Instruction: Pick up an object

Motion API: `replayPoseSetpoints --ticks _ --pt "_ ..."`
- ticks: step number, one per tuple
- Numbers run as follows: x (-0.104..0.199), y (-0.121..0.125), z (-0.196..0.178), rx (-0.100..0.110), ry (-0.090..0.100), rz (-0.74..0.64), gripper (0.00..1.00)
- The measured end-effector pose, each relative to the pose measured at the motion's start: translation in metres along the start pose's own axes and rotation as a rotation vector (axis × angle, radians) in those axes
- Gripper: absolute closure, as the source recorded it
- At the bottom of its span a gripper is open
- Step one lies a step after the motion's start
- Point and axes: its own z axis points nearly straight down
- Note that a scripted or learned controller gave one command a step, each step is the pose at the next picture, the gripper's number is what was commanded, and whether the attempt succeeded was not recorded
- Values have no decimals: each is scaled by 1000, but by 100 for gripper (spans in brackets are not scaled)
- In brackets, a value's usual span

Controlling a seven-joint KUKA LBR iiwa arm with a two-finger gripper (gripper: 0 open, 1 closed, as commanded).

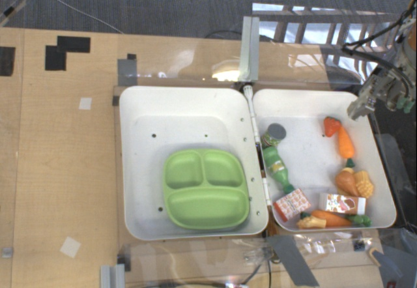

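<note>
While above the right bin's (pixel 313 101) rim, tool (pixel 360 108) near carrot (pixel 343 140).

- The left bin (pixel 137 117) holds a divided plate (pixel 206 189) toward its front.
- The right bin (pixel 306 111) lies just beside it.
- A bottle (pixel 276 166) lies along the right bin's left wall.
- A small box (pixel 292 204) sits in front of the bottle.
- A carton (pixel 343 204) sits right of the box.

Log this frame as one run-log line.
pincer: above right bin's far right edge, holding nothing | green tray: left bin | toy food: right bin, untouched
</note>
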Motion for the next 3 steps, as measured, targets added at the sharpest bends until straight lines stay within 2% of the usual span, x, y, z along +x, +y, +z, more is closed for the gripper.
replayPoseSetpoints --ticks 1,2,3 --pt "-36 35 -86 -4 -16 39 100" --pt "-54 26 -174 -4 -17 125 100" --pt "-17 -4 20 1 2 -76 100"
